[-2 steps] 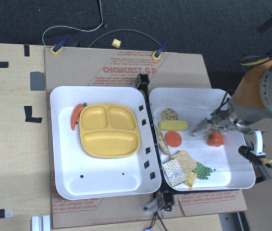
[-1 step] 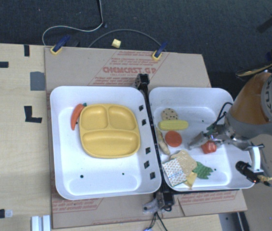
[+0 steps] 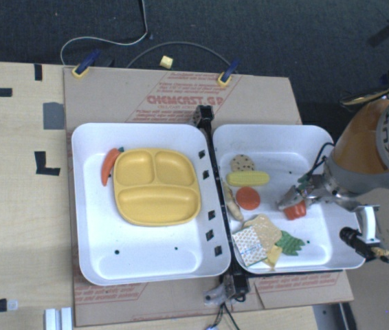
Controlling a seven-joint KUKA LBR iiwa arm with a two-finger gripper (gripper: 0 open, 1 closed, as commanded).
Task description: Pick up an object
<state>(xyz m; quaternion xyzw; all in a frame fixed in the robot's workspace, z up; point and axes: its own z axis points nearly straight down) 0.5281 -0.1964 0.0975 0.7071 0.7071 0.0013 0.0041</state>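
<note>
The surface [image 3: 16, 205] is pale wood with black marks near its left edge and a grey patch [image 3: 53, 115]. A brown cardboard sheet [image 3: 181, 98] with red print lies flat on it, held at the far edge by two yellow-and-blue clamps [image 3: 82, 68]. Two shallow white bins [image 3: 88, 184] rest side by side on the cardboard, touching along their inner rims.

One fixed overhead camera (slightly slanted) overlooks both bins [image 3: 84, 184].

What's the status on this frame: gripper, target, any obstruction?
Gripper low in right bin, over red piece. Grasp unconfirmed. Orange round piece nearby, apart.
</note>
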